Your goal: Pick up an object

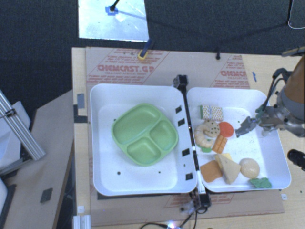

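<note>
So the gripper (244, 127) hangs over the right bin (274, 149), just right of the red tomato toy (226, 129); can't tell how its pincer is set. The tomato sits beside a bagel toy (207, 133), an orange carrot stick (219, 144) just below. A green divided plate (144, 134) fills the left bin (102, 128).

A green divided plate (144, 140) lies in the left white bin (102, 175), near its middle, turned at a slant with three compartments. Both bins sit on a clear sheet with red lettering (125, 66) that covers the tabletop (80, 80). At the tabletop's far edge lies a small yellow and blue thing (144, 52), perhaps a clip. Beyond that edge a shiny metal plate (113, 13) rests on dark carpet (33, 37).
</note>
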`<state>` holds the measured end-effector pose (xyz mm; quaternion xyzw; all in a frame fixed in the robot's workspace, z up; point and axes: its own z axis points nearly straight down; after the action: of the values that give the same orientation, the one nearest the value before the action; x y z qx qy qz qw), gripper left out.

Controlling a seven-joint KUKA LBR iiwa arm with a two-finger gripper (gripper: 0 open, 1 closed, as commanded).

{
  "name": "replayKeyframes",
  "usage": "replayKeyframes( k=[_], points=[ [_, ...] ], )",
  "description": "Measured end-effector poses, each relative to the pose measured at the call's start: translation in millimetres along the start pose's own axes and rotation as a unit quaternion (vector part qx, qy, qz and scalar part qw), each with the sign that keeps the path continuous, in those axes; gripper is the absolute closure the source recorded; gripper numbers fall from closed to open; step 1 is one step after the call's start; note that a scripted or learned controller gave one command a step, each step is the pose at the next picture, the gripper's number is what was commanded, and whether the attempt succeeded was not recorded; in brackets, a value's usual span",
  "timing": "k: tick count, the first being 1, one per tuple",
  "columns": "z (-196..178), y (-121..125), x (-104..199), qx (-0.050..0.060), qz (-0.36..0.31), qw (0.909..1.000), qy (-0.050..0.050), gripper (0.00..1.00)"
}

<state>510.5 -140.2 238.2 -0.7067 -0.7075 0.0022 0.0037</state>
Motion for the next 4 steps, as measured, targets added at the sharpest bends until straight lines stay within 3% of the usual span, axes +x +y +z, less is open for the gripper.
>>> replayKeyframes(
  k=[1,4],
  points=[
    [-4.6,2.1,0.0,-0.005,-0.001,1.0,-0.001,0.0],
    [155.4,10.7,7.9,-0.004,0.0,1.0,0.0,0.0]
  ],
)
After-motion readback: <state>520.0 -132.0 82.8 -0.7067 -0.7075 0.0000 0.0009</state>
